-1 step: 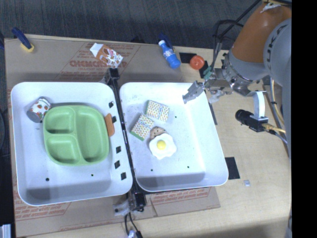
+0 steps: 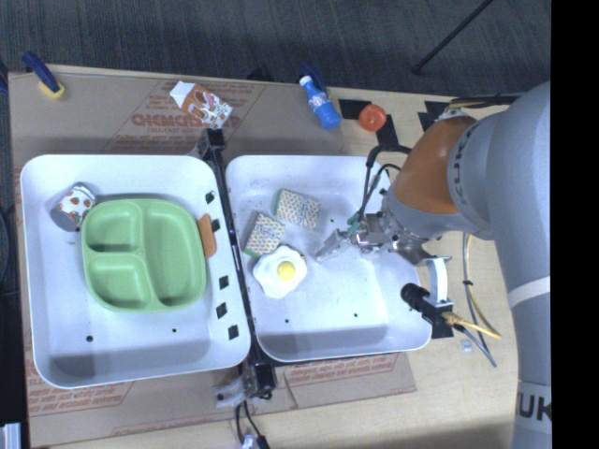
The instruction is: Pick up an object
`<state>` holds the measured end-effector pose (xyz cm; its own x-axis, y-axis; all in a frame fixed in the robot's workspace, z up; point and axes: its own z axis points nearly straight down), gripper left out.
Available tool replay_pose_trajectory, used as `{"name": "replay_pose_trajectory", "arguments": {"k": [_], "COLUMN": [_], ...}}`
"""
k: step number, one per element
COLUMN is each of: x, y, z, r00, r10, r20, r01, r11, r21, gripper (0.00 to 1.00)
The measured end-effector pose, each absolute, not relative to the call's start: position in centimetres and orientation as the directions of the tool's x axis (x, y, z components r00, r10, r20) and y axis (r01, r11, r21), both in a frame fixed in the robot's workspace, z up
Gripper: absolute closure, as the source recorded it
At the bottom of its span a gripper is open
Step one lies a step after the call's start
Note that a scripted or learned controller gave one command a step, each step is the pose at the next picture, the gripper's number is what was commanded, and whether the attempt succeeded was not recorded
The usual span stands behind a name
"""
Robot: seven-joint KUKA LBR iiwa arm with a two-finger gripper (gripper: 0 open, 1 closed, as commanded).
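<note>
The gripper (image 2: 329,244) hovered just right of the fried egg toy (image 2: 281,272); whether it was clenched, I cannot tell. The egg looked light, flat and slippery, best pinched at its rim.

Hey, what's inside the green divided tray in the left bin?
The green tray shows three bare compartments. An orange piece lies against its right edge, and a small patterned object sits by its upper left corner. Whatever is underneath the tray is covered.
</note>
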<state>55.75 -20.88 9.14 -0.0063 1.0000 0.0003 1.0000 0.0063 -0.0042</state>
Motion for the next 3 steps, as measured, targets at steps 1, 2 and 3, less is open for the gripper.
{"name": "replay_pose_trajectory", "arguments": {"k": [1,2,3], "x": [59.6,62.3,65.7], "y": [-14.0,-10.1,-9.5], "z": [11.6,14.7,14.6], "r00": [-0.01,-0.006,-0.005], "r10": [1.0,1.0,1.0], "r20": [0.0,0.001,0.001], "r01": [1.0,1.0,1.0], "r11": [0.01,0.006,0.005], "r21": [-0.003,-0.001,0.0], "gripper": [0.0,0.0,0.0]}}
